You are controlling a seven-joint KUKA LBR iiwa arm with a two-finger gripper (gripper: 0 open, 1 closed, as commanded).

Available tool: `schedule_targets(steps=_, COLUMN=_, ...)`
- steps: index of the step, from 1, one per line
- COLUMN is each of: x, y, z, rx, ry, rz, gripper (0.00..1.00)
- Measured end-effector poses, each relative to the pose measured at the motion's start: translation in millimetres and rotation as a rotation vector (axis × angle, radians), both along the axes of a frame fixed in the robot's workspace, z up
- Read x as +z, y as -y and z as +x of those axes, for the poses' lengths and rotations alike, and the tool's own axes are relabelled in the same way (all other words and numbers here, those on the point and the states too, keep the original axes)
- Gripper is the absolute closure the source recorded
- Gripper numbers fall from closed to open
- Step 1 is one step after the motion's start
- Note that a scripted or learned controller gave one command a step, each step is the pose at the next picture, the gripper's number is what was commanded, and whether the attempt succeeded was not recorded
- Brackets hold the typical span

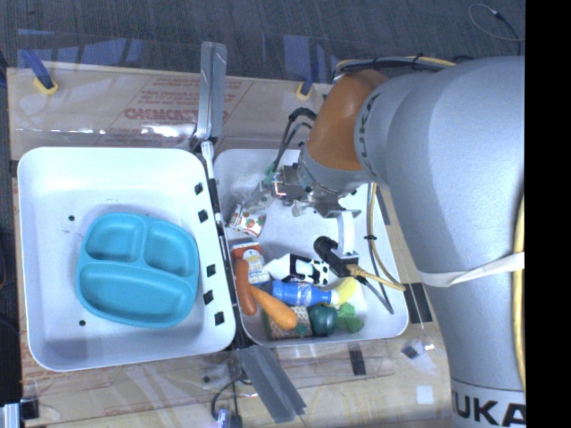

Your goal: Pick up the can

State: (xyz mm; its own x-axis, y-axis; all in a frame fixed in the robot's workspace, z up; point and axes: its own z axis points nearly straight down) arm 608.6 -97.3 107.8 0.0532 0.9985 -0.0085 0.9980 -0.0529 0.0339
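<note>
Hanging below the orange band of the grey arm, the hand stands over the far part of the right white bin, just beside a crumpled silver packet; whether it is released or clenched I cannot tell, because the wrist covers it, and nothing is seen grasped in it. I judge the can to be the dark green cylinder that lies on its side at the near wall of this bin, though it is small and partly hidden. It touches a blue plastic bottle on its far side and an orange carrot on its left. The hand is well apart from it, so the step now is the approach. To do it well, the hand should travel toward the near wall, come down from above across the short width of the can, and close there, so that the bottle and the carrot are not caught with it
</note>
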Motion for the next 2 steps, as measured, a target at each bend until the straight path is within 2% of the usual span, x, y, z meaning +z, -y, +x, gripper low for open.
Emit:
schedule_targets(steps=1, x=-17.6, y=65.4, z=-6.2, rx=-0.096, ry=-0.038, rz=0.011, gripper=0.00)
schedule_targets(steps=2, x=-14.0, y=15.1, z=6.2, rx=0.046, ry=-0.033, rz=-0.014, gripper=0.00)
